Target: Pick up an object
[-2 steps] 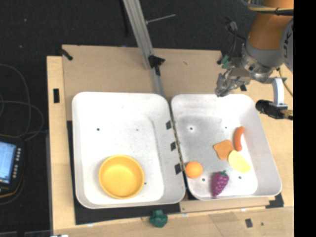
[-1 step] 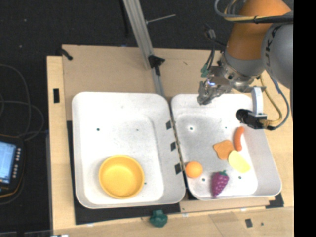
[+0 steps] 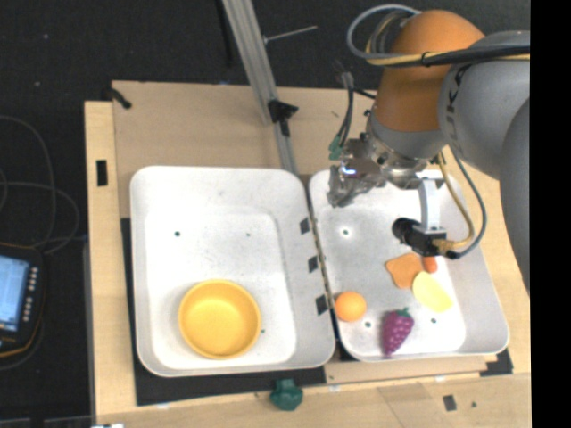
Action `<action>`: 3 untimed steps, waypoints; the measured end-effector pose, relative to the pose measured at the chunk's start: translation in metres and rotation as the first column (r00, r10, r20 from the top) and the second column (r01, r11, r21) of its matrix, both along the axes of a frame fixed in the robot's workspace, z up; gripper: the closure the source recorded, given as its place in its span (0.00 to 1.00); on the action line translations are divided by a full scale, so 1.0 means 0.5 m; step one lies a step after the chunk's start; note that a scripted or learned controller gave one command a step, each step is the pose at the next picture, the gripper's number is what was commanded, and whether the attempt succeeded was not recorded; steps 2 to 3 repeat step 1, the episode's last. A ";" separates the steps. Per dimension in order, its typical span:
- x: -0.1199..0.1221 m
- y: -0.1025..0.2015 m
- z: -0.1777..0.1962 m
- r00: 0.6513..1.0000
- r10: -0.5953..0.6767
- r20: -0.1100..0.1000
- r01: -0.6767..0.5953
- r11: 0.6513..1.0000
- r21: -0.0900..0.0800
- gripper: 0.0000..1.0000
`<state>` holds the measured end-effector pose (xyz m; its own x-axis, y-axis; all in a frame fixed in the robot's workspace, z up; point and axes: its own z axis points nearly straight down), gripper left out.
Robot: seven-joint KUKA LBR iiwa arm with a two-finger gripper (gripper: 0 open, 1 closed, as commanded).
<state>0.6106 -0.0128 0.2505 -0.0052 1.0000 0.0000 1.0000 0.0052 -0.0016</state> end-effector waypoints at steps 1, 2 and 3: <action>-0.049 0.107 -0.021 1.000 0.001 0.001 -0.001 1.000 0.001 1.00; -0.049 0.107 -0.021 1.000 0.001 0.001 -0.001 1.000 0.001 1.00; -0.049 0.107 -0.021 1.000 0.001 0.001 -0.001 1.000 0.001 1.00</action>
